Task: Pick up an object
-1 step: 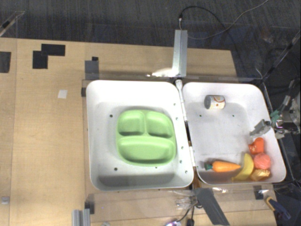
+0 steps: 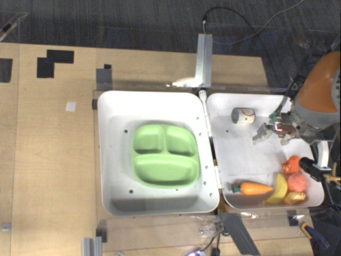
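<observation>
Bench [image 2: 48, 159] of pale wood, bearing two shallow white bins side by side. Left bin [image 2: 114, 196] holding a green divided plate [image 2: 164, 155] with three compartments, lying flat near the middle. Right bin [image 2: 234, 159] holding the small things, with the arm [image 2: 322, 92] reaching in from the right, grey with an orange band, partly cut off at the frame's edge.

Gripper [image 2: 262, 136] low over the upper middle of the right bin, tips pointing left. Fingers blurred and pale against the white floor; cannot tell whether spread or closed, and nothing seen between them.

Toy food clustered in the lower right corner of the right bin, well apart from the gripper and below it: a yellow banana [image 2: 278, 189] leaning against the front wall, an orange carrot [image 2: 254, 188] lying flat just left of it with the leafy end toward the bin divider, a pink round piece [image 2: 297, 182] just right of the banana, an orange-red piece [image 2: 290, 165] above that, and a small golden piece [image 2: 295, 197] at the very corner, too small to name. Exact shapes of the last three hard to make out.

Small pale cylinder [image 2: 243, 115], lying on its side near the back wall, up and left of the gripper, near it but apart.
</observation>
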Robot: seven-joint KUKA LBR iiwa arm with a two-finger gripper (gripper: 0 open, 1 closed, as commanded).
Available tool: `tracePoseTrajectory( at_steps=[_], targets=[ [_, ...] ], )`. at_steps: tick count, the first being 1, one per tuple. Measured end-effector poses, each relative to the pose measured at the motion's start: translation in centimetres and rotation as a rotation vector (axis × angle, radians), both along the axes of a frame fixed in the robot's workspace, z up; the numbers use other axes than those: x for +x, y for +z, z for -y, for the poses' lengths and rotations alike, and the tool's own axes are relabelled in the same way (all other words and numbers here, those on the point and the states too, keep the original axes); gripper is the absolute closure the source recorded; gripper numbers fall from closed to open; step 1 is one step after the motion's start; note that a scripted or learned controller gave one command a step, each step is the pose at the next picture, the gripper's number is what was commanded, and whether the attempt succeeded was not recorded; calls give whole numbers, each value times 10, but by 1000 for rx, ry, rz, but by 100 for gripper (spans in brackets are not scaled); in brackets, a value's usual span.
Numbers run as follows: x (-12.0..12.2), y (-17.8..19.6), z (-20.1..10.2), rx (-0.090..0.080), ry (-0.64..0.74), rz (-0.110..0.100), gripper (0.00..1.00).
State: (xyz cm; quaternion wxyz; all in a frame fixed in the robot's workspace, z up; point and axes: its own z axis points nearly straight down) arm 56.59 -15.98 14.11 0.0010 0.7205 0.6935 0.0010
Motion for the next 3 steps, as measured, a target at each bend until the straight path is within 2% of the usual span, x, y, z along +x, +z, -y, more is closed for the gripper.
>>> tracePoseTrajectory(
  at_steps=[1,2,3],
  targets=[
    [55,40,16,-1,-179,4,0],
    [33,16,22,1,-433,1,0],
    [105,-20,-27,1,-488,2,0]
  ],
)
